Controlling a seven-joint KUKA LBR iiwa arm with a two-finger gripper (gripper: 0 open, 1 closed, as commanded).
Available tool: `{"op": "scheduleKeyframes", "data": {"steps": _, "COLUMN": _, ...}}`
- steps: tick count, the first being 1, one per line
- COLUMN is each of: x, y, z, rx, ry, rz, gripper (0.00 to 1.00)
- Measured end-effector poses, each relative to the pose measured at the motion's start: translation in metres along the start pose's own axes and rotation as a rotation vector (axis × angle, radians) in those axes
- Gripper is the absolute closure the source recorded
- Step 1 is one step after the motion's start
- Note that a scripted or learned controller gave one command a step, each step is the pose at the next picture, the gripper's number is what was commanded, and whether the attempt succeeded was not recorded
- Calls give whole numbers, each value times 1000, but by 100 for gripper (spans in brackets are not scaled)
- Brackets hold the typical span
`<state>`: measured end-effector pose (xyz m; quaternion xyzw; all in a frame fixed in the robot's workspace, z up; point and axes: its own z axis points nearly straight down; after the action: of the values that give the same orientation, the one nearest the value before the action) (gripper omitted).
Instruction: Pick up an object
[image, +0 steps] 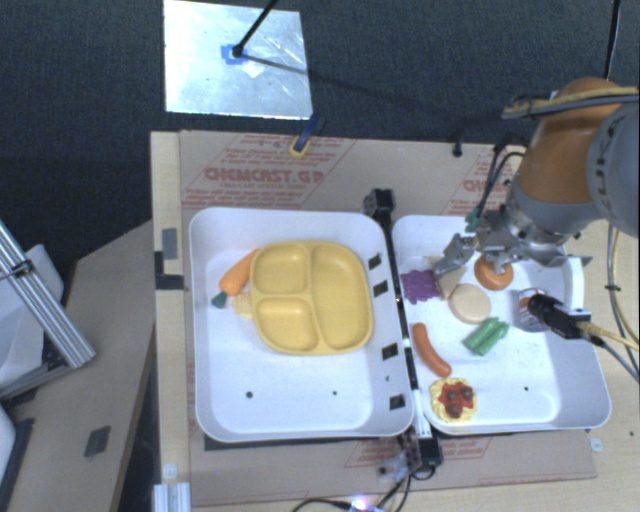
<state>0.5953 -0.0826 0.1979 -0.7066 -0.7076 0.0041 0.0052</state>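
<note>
Your pincer (478, 258), its opening impossible to tell, is hovering over crowded toys, risking nudging the orange piece (493, 272) against the cream round (469, 302).

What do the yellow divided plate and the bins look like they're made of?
Yellow divided plate: likely molded plastic, matte to satin, with uniform colour and soft rounded compartment ridges. Left bin and right bin: probably thin formed plastic, smooth white with rounded corners and faint sheen.
</note>
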Motion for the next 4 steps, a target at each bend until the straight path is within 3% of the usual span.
{"op": "scheduleKeyframes", "data": {"steps": 1, "x": 0, "y": 3, "z": -8, "rx": -14, "ry": -1, "rz": -2, "gripper": 0}}
{"op": "scheduleKeyframes", "data": {"steps": 3, "x": -10, "y": 7, "z": 92, "rx": -10, "ry": -1, "rz": 1, "gripper": 0}}
{"op": "scheduleKeyframes", "data": {"steps": 4, "x": -11, "y": 11, "z": 94, "rx": -29, "ry": -6, "rz": 0, "gripper": 0}}
